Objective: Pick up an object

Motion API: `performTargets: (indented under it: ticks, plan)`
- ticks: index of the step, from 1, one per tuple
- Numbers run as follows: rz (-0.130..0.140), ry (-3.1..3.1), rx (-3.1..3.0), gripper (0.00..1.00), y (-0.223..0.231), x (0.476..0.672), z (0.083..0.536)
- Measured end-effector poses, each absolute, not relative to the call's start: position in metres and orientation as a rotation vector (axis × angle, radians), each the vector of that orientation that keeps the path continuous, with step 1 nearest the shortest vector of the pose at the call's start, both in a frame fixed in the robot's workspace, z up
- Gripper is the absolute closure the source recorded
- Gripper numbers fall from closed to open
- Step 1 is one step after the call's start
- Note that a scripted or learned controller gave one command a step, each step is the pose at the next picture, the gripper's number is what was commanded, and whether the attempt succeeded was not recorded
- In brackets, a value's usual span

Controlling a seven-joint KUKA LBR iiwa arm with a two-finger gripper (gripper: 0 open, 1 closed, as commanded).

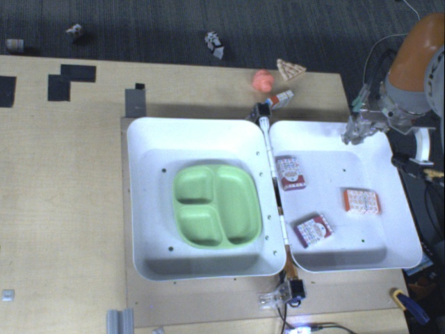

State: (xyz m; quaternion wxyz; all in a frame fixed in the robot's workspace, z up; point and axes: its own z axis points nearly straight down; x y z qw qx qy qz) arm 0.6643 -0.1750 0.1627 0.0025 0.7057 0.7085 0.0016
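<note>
Gripper (352,135) over the right bin's (396,186) far corner — nothing in it.
Jaws' spread: cannot tell; three packets — nearest one orange (361,201) — lie below.

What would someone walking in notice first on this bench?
Probably the bright green divided tray lying in the left white bin. Next, three small packets in the right bin: two red ones and an orange one. The gripper hangs over that bin's far right corner.

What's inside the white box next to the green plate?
The right bin holds three small packets: two red ones and an orange one. All lie flat, so whatever's underneath them stays hidden.
</note>
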Motion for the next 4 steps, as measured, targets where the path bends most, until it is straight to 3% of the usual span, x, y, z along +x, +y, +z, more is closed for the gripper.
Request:
performTargets:
  ticks: [1,2,3,4]
  plan:
    - [0.004,2.223,2.214,0.00,-0.175,0.664,0.162]
    - [0.006,2.221,2.216,0.00,-0.130,0.577,0.086]
    - [0.012,2.219,2.211,1.00,-0.130,0.580,0.098]
    - [0.012,2.219,2.210,0.00,-0.130,0.580,0.098]
